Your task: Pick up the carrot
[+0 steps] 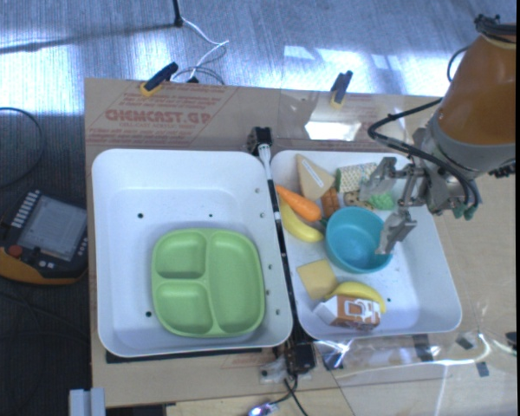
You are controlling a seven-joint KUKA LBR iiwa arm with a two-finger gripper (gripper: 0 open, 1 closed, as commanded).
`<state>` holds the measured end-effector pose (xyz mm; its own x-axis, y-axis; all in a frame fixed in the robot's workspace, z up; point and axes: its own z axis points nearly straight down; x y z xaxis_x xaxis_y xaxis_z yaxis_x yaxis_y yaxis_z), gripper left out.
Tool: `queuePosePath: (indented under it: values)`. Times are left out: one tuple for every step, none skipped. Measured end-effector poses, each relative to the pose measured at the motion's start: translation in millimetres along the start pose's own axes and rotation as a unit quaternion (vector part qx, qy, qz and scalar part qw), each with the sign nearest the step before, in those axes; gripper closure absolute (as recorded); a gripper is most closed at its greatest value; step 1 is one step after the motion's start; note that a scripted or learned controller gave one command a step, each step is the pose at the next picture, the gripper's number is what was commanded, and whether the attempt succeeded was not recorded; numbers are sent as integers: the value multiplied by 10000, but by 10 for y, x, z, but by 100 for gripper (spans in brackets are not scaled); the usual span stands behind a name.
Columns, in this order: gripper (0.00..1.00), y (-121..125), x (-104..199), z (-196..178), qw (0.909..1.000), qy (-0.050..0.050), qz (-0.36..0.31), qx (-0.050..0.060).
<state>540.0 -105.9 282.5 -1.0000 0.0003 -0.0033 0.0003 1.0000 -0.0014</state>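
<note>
Two white bins (113,258), one green plate (208,282), one carrot (299,204), two bananas (299,226), one blue bowl (355,239), two cheese wedges (315,178), one carton (355,312).

**One fixed overhead camera**

You look down on the bench from above at a slant, far enough back to take in both white bins: the left bin (113,189) and the right bin (433,293). The arm (485,85) enters from your right (the floor lies along the top and left).
</note>
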Motion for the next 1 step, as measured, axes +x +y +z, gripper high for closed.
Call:
queuePosePath:
  values:
    - [0, 349, -362, 1024, 9982, 48, -604, -18]
